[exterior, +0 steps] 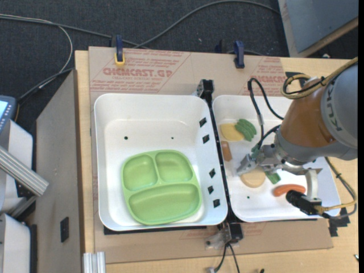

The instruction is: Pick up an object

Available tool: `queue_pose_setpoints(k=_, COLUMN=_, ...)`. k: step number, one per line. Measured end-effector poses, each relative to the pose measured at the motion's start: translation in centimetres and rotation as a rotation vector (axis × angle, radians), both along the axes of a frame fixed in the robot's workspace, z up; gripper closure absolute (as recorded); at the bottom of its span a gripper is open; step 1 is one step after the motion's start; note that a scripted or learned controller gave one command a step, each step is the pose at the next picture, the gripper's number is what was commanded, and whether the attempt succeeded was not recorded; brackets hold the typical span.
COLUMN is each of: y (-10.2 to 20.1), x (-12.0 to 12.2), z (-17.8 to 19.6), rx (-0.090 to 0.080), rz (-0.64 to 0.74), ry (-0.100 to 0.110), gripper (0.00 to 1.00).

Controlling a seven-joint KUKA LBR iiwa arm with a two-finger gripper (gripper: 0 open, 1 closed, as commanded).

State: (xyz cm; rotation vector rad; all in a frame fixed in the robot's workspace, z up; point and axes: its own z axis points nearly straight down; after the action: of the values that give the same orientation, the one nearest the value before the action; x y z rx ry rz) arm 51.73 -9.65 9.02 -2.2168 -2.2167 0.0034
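My gripper (pixel 253 161) hangs low in the right bin (pixel 324 212), near its middle. Directly below it in the view lies a tan round piece (pixel 253 180), touching or nearly touching the gripper's tip. A small green piece (pixel 273 177) lies just to the right of the tan one. A red-orange piece (pixel 288 190) rests nearer the front. At the back of the bin lie a yellow piece (pixel 229 132) and a green leafy piece (pixel 247 128). A small brown sausage-like piece (pixel 226 151) sits by the left wall.
The left bin (pixel 108 152) holds a green divided plate (pixel 161 185). Black clips line the wall between the bins (pixel 209 147). The arm's orange band (pixel 304 121) hangs over the right bin's back right. Cables run around the arm.
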Motion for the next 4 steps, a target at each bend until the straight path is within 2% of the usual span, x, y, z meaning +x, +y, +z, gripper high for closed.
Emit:
queue_pose_setpoints(k=1, y=0.0, x=0.2, z=-0.3, rx=-0.003, rz=-0.001, ry=-0.009, gripper=0.0)
queue_pose_setpoints(k=2, y=0.0, x=0.3, z=0.8, rx=-0.003, rz=-0.001, ry=-0.014, gripper=1.0)
queue_pose_setpoints(k=3, y=0.0, x=0.1, z=5.1, rx=-0.003, rz=0.001, ry=-0.009, gripper=1.0)
queue_pose_setpoints(k=4, y=0.1, x=-0.4, z=11.3, rx=-0.004, rz=0.002, ry=-0.012, gripper=1.0)
